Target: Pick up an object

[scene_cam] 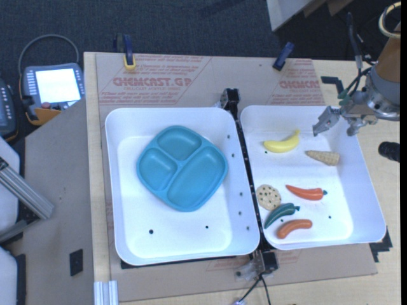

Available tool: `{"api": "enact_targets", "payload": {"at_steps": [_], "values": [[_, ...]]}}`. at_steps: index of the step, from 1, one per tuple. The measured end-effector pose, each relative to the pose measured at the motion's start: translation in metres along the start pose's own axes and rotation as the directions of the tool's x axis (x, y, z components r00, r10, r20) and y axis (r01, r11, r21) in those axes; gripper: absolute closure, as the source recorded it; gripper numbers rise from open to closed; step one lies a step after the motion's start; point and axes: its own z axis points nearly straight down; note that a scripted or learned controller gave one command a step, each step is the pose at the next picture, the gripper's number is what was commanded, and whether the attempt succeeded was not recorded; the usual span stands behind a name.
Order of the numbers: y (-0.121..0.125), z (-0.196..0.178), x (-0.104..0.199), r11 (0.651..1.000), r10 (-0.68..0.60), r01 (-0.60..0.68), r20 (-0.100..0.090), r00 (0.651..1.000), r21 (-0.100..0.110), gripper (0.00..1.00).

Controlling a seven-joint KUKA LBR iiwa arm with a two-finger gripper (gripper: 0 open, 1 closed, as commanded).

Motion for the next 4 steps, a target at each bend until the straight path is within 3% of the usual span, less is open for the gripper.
{"api": "enact_targets", "payload": {"at_steps": [2,3,4], "values": [[0.008,0.109,-0.014,1.0,0.001,-0.001,-0.001,1.0,0.005,0.0],[0.01,0.094,-0.014,1.0,0.001,-0.001,0.001,1.0,-0.004,1.0],[0.007,0.034,-0.008,1.0,-0.001,0.001,0.004,1.0,-0.011,1.0]]}}
